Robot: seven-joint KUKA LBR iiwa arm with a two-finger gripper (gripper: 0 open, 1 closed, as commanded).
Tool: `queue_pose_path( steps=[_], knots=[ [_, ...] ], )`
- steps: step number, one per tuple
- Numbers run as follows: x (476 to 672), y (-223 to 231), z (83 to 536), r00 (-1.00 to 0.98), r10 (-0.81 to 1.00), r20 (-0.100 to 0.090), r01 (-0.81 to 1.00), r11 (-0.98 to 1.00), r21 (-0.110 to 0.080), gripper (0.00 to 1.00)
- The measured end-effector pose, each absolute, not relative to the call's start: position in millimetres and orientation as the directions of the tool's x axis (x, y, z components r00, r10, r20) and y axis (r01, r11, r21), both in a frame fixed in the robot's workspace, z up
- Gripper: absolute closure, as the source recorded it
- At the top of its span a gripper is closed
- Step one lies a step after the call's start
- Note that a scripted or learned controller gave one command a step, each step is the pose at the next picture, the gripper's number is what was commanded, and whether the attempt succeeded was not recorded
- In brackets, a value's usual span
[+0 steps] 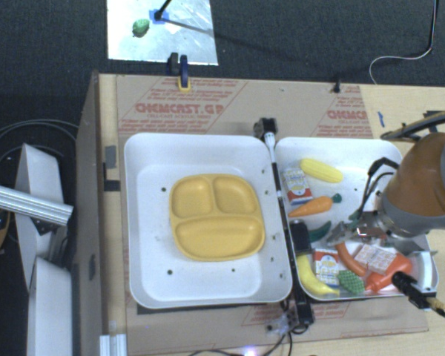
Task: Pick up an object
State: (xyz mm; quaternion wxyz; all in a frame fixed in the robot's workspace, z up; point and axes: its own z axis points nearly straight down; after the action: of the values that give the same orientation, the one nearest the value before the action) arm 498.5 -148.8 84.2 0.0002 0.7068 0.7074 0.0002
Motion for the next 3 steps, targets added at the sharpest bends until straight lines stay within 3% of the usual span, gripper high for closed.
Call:
queue_pose_path(
  steps=[1, 2, 3],
  knots=[
    [500.1, -148.2, 94.9, -0.002, 1.000, 0.001, 1.000, 0.002, 0.004, 1.00],
    [535.9, -64.1, 185.2, -0.005, 1.000, 0.001, 1.000, 0.005, 0.004, 1.00],
    [535.2, -65.4, 184.7, -0.003, 1.000, 0.000, 1.000, 0.003, 0.003, 0.00]
  ],
)
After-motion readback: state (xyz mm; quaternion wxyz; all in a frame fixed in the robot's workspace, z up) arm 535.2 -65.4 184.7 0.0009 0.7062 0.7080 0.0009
